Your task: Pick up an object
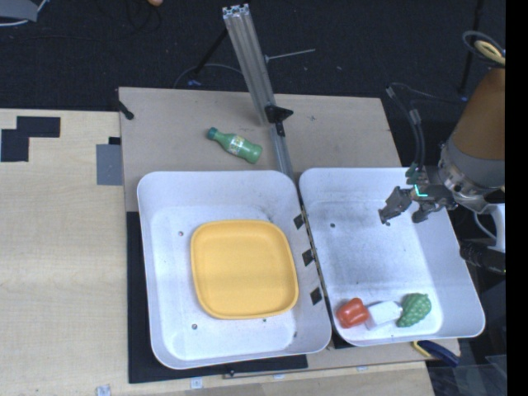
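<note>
End effector [402, 208] hovers well above red pepper [352, 312] in right bin [363, 246].

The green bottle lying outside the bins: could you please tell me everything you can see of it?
The green bottle is small, seemingly plastic, with a darker green cap at its left end and a pale label around its middle. It lies on its side on the tan board, tilted so the cap end sits slightly farther back. It rests behind the left bin, apart from its rim, left of the slanted aluminium rail. Only the board touches it.
</note>
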You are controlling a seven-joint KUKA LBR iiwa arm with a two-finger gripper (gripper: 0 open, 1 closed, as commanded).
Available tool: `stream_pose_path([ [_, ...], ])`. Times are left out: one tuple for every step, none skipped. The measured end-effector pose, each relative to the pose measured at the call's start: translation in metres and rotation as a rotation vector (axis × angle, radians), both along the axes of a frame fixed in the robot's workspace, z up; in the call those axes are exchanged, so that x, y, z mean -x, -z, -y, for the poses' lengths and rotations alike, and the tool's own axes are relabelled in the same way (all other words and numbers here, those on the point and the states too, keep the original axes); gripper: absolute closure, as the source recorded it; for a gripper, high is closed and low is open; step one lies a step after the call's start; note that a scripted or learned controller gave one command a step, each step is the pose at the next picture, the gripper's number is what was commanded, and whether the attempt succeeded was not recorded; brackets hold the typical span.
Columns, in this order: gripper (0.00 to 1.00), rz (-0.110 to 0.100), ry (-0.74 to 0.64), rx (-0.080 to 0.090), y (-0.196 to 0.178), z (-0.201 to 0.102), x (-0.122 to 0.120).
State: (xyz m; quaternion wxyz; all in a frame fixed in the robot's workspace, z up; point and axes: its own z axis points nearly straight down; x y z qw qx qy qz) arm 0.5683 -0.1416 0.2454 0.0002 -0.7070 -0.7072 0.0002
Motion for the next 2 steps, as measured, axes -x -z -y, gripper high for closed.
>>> stream_pose_path([
  [0.0,0.0,0.0,0.0,0.0,0.0,0.0],
  [0.0,-0.005,0.0,-0.001,0.061,0.005,0.005],
])
